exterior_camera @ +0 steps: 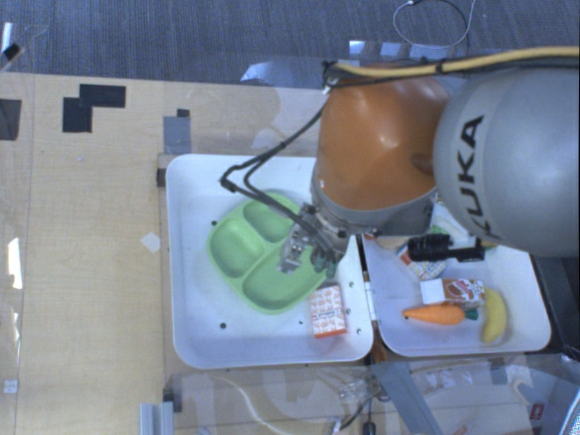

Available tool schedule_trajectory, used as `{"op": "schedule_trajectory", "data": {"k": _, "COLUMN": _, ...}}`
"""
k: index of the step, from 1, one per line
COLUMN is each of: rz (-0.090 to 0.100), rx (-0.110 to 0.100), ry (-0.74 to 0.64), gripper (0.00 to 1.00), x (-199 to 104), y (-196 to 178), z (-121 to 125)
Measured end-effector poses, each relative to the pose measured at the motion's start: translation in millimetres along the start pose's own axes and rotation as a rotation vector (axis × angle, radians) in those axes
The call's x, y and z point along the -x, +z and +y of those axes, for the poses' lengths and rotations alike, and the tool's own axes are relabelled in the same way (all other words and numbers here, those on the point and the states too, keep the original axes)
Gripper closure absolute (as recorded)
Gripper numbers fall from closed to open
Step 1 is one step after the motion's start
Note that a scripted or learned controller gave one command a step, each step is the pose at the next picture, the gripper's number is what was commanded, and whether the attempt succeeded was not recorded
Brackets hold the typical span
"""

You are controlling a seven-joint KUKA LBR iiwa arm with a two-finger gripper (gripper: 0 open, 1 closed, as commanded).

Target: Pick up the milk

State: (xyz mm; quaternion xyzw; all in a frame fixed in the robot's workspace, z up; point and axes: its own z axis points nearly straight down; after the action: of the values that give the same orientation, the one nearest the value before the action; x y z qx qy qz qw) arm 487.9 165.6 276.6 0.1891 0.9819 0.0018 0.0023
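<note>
milk carton (pixel 327 311) lies near the claw (pixel 305 254), apart, beside the green plate (pixel 240 243).

Red-and-white milk carton (pixel 327 311) — green plate (pixel 237 247), orange carrot (pixel 435 314).

1. two shallow white bins side by side: the left bin (pixel 192 270) and the right bin (pixel 399 333).
2. one green divided plate (pixel 237 243), in the left bin.
3. one small carton (pixel 327 312) with red print, also in the left bin.
4. one orange carrot (pixel 433 314), in the right bin.
5. one yellow banana (pixel 494 316), in the right bin.
6. one small white packet (pixel 459 291) with a red picture, in the right bin.
7. one red-and-white item (pixel 422 266), partly hidden by the arm; its kind cannot be told.
</note>
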Motion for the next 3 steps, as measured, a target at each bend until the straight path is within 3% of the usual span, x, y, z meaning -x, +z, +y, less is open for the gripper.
{"op": "schedule_trajectory", "data": {"k": 1, "rz": -0.003, "rx": 0.003, "ry": -0.301, "gripper": 1.0, "x": -25.5, "y": -37.8, "z": 64.1}}
{"op": "schedule_trajectory", "data": {"k": 2, "rz": -0.003, "rx": 0.002, "ry": -0.657, "gripper": 1.0, "x": -25.7, "y": -18.1, "z": 65.3}}
{"op": "schedule_trajectory", "data": {"k": 3, "rz": -0.004, "rx": 0.002, "ry": -0.842, "gripper": 1.0, "x": -1.0, "y": -1.7, "z": 20.5}}
